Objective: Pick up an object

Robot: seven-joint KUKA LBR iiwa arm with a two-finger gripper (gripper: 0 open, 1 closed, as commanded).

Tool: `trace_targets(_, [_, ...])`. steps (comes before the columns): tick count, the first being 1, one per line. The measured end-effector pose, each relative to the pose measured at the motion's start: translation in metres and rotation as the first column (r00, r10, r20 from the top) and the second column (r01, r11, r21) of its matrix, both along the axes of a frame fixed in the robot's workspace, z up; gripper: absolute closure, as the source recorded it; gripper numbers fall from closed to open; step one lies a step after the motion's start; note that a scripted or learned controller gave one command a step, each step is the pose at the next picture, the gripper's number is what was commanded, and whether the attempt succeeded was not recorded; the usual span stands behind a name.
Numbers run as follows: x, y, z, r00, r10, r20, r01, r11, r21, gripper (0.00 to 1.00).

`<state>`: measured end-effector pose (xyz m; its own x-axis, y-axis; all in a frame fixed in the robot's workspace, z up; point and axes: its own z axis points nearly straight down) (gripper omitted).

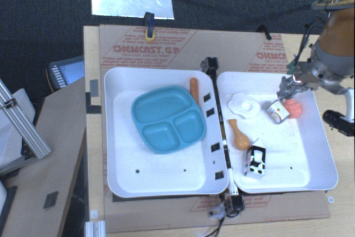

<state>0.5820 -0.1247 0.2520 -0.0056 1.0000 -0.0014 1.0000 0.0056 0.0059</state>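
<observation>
Objects in the right bin (319, 169) are seen nearest first: a black-and-white cow toy (255, 161) and an orange drumstick (239, 135) well left of the pincer (289, 89), a fried egg (243, 105) nearer, and a small can (278, 111) and pink item (294, 107) just below it. Its grip cannot be told. A blue divided plate (168, 126) and a sausage (194, 89) are held by the left bin (119, 175).

A small white-and-orange can (278, 111) lies tipped beside a pink object (294, 107) in the right bin (316, 175).

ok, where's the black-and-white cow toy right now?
The cow toy stands in the right bin, near its front-left corner by the divider, just below the orange drumstick-shaped toy.
</observation>
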Motion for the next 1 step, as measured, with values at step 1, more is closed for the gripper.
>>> trace_targets(1, [0.0046, 0.0587, 0.0037, 1.000, 0.005, -0.003, -0.005, 1.000, 0.003, 1.00])
